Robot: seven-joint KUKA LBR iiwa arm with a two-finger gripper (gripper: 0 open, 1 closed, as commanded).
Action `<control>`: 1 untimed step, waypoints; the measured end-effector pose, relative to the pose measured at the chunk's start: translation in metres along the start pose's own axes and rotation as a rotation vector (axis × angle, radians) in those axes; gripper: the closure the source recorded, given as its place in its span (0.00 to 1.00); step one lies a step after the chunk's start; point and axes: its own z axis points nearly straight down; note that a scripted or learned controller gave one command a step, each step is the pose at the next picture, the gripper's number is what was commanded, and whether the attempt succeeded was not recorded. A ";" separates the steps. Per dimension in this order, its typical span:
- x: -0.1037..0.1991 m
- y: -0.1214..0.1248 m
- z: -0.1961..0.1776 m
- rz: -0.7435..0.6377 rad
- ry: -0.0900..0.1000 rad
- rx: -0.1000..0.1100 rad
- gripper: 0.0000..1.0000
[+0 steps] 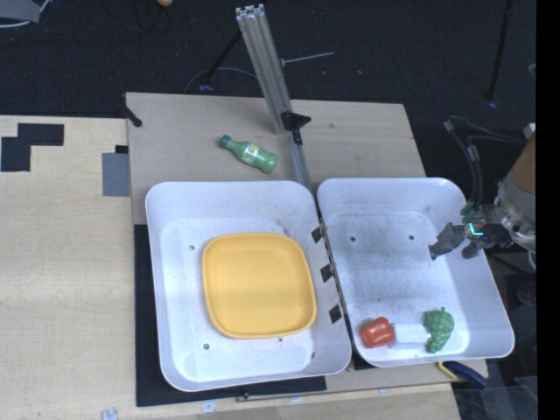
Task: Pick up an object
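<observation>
In the right bin, near its front edge, lie a red toy pepper and a green toy broccoli, a pale strip between them. A yellow square plate rests flat in the left bin. My gripper hovers at the right bin's right rim, well above and behind the pepper and broccoli. Its dark fingers point left, and nothing shows between them.
A green bottle lies on its side on the bench behind the left bin. A slanted metal rail rises behind the gap between the bins. Black clips join the bins at the middle. Cables hang by the arm at the right.
</observation>
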 end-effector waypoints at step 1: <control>0.000 0.000 0.000 0.000 0.000 0.000 0.00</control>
